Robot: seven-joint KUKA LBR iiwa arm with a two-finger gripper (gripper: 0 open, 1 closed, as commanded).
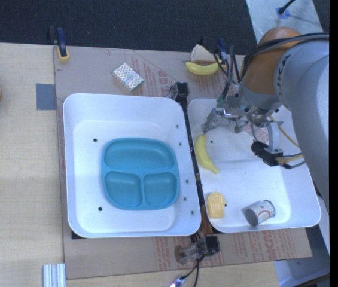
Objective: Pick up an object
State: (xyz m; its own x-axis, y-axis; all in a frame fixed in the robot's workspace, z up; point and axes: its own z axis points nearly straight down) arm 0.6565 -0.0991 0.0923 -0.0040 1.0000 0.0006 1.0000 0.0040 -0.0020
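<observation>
A single fixed camera looks down on the bench (19,178) at a slant from well above, far enough to take in both white bins: the left bin (127,109) near centre, the right bin (288,211) toward 3 o'clock. The arm (303,82) enters from 2 o'clock, and dark floor (127,11) lies along 12 o'clock.

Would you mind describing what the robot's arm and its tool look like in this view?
The arm is bulky, rounded and light grey, with an orange band above the wrist. The tool is a small grey metal assembly, with thin dark cables looping above it and a black block with a yellowish lead beside it.
</observation>
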